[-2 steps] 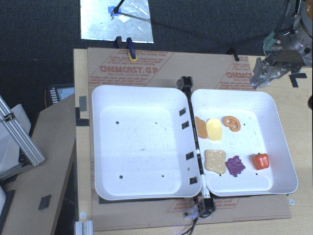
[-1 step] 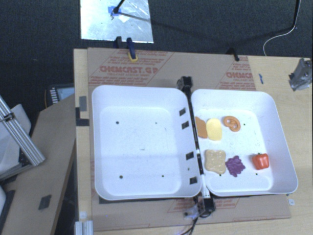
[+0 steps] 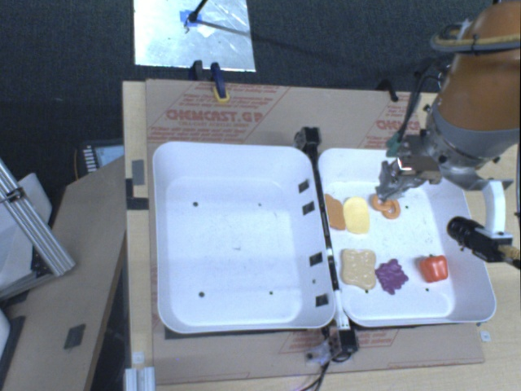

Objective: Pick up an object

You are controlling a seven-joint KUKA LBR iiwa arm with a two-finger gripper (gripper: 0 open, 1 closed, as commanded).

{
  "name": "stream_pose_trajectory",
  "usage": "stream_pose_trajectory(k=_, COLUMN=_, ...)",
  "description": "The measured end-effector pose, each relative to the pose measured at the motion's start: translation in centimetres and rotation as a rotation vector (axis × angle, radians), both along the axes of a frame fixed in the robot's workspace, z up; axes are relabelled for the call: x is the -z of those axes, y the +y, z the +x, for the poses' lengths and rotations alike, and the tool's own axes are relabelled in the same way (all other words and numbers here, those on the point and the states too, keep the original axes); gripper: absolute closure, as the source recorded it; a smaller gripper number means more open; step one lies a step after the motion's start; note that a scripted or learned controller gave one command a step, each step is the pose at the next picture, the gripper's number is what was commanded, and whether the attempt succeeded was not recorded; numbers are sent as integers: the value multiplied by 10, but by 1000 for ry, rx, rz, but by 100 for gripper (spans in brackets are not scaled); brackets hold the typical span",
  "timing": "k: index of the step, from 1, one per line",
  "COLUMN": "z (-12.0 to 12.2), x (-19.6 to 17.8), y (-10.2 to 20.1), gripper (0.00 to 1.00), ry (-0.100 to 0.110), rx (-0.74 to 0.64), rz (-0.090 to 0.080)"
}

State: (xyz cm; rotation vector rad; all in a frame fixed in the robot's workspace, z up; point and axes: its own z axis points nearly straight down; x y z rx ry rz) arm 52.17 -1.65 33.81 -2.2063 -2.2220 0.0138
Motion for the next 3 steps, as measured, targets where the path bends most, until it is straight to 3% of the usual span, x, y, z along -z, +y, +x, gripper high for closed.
stream_pose_trajectory(k=1, z=-35, x=-152, y=39, gripper=100, ry=-34, rx=0, rz=2)
stream_pose_trajectory(k=2, z=-35, x=-51, y=11, gripper=100, ry=-7, rx=9, rz=-2)
stream_pose_trajectory(k=3, z=-35, x=-122, y=87, gripper=100, ry=-23, rx=-5, rz=3)
